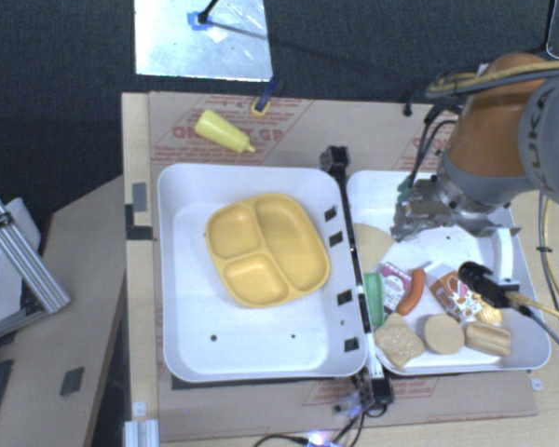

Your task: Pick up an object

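Sausage [411, 291] lies just below the end effector [412, 220], apart.

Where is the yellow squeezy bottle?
The yellow plastic squeeze bottle lies on the brown cardboard behind the left white bin, outside both bins, near a small yellow-and-blue clip.

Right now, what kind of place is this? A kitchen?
More likely a robot test lab. A grey arm reaches over two white bins on a bench; one holds a yellow divided plate, the other pretend food like a hot dog.
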Tool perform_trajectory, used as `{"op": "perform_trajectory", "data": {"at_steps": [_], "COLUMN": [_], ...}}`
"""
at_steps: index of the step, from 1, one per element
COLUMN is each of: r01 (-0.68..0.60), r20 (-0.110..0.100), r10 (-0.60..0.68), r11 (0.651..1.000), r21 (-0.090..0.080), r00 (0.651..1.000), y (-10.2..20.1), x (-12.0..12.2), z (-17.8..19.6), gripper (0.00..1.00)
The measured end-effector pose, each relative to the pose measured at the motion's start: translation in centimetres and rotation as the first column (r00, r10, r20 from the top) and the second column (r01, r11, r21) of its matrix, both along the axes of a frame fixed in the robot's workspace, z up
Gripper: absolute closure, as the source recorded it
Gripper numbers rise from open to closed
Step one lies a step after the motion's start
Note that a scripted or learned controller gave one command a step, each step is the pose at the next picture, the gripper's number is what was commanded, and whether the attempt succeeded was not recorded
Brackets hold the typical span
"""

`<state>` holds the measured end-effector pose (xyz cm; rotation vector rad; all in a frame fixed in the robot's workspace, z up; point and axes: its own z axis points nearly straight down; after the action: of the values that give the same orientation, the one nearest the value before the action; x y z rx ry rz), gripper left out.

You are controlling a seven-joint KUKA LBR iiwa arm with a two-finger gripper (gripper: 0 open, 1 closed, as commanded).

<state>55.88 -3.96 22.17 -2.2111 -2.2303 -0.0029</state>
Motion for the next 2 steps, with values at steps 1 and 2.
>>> {"op": "perform_trajectory", "data": {"at_steps": [1,2], "r01": [-0.001,0.002], "r20": [0.001,-0.001], "r10": [0.001,-0.002], "r11": [1.000,1.000], "r21": [0.001,-0.001], "r00": [1.000,1.000], "y": [5.2,6.7], "x": [-1.6,-2.3], "z": [1.2,-0.8], "gripper": [1.00,1.00]}}
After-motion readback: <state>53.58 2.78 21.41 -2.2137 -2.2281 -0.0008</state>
